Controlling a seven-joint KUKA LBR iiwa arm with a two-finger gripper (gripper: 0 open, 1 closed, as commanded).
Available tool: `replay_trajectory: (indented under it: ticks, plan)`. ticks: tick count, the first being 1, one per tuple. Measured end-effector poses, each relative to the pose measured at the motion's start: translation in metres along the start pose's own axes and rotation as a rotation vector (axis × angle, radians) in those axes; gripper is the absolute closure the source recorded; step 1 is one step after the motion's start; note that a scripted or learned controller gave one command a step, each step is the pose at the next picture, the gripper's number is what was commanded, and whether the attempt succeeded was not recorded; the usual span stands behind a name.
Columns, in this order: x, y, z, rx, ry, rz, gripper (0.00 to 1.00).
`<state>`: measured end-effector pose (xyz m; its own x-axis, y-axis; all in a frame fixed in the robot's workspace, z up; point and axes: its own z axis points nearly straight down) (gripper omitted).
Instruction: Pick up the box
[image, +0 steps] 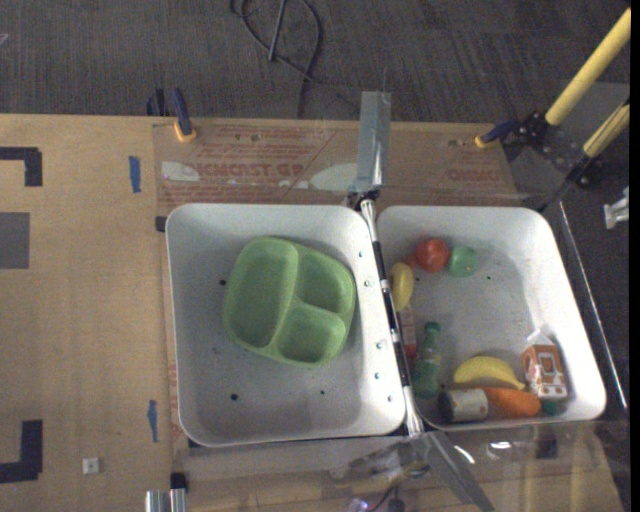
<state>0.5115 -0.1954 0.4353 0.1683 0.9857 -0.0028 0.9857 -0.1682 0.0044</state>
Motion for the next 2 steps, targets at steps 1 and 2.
replay_trajectory:
  ticks: [1, 2]
  plan:
    - [0.012, -0.034, 0.035, 0.005, 0.002, 0.025, 0.00]
    - [0.012, -0.033, 0.025, 0.002, 0.000, 0.022, 1.00]
